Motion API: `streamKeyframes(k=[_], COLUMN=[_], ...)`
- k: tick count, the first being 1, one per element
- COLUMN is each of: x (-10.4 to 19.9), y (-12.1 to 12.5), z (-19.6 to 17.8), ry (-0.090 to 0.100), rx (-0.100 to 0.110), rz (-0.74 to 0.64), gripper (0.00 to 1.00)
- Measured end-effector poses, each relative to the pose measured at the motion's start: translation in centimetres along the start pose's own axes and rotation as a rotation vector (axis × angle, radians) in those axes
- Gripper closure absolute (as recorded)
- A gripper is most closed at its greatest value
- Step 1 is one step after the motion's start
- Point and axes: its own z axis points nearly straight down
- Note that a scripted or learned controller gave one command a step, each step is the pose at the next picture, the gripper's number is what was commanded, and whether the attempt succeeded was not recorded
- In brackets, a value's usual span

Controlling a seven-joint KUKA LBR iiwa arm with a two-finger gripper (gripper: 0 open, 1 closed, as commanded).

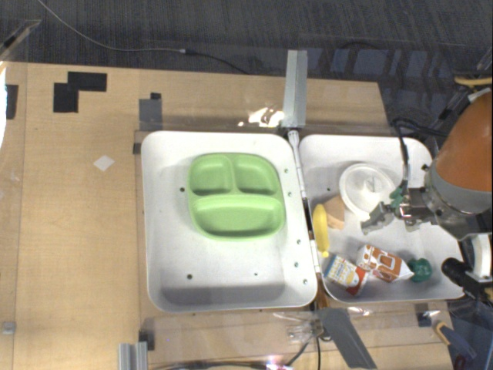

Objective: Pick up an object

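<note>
- While the gripper (pixel 379 216) hangs over the right bin (pixel 331 154), nothing sits between its fingers; they look only narrowly parted, though their tips are small and hard to read.
- Nearest to it is a white round cup (pixel 365 188), lying just up and to the left of the fingertips, close beside them; whether it touches them I cannot tell.
- Left of the gripper, a tan rounded object (pixel 334 213) rests against the cup's lower left side.
- Further left, a yellow banana-like piece (pixel 320 230) lies lengthwise along the wall that divides the two bins.
- Below the gripper sits an orange-and-white carton (pixel 383 264), tilted on the bin floor.
- Below and to the left of the gripper, a small blue-and-red box (pixel 344 274) rests at the carton's left end, near the front wall.
- Below and to the right of the gripper, a small green knob-like object (pixel 420 269) lies just beside the carton's right end.
- Right of the gripper, the arm (pixel 468 160) enters the view, its orange band above the grey wrist.
- Well to the left of the gripper, the left bin (pixel 166 206) holds a green divided plate (pixel 235 194), lying flat in the middle with its two small compartments toward the back.
</note>
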Motion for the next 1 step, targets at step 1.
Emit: streamKeyframes(k=[1], x=[3.2], y=[0.15], z=[1.66], ry=[0.001], rx=[0.0], rz=[0.267], gripper=[0.0])
